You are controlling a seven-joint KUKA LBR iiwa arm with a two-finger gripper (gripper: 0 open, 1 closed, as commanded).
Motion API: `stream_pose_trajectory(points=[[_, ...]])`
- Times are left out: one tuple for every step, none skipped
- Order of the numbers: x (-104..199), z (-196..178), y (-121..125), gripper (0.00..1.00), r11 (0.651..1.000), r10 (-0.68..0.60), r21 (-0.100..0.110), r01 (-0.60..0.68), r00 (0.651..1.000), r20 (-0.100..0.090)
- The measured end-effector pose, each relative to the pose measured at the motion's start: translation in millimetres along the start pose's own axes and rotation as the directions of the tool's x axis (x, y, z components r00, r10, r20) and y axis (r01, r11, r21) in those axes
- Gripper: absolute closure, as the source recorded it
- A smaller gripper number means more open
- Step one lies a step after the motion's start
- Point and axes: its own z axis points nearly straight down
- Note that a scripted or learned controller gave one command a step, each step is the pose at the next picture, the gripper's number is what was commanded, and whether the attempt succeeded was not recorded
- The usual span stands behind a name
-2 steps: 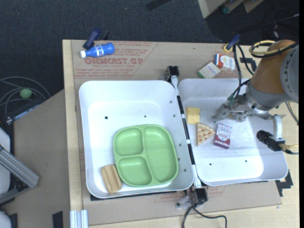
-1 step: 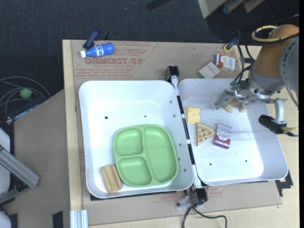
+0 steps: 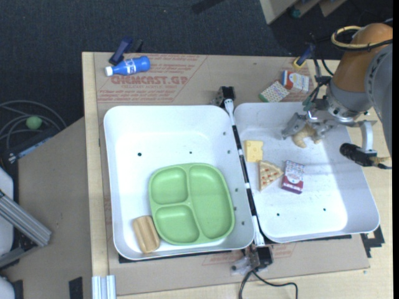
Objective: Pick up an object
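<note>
I'm down over the tan lump [image 3: 302,139] in the right bin [image 3: 349,213], my gripper [image 3: 303,127] spread apart around it, squeeze comes next.

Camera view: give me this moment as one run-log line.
gripper: low in right white bin, over small tan food piece | grasp: cannot tell | nearby: yellow cheese square, pizza wedge, small red-and-white packet

Red stencilled lettering on the cardboard sheet [image 3: 187,73] under the bins, apparently "GEMCAST.GR"; finer lines around it illegible; print on the small red packet [image 3: 293,177] too small to read
</note>
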Motion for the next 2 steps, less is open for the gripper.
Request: stream_pose_trajectory(points=[[-5, -11, 0, 1.0, 1.0, 0.001, -0.007, -0.001, 1.0, 0.014], [38, -1, -1, 1.0, 1.0, 0.007, -0.011, -0.006, 1.0, 0.026]])
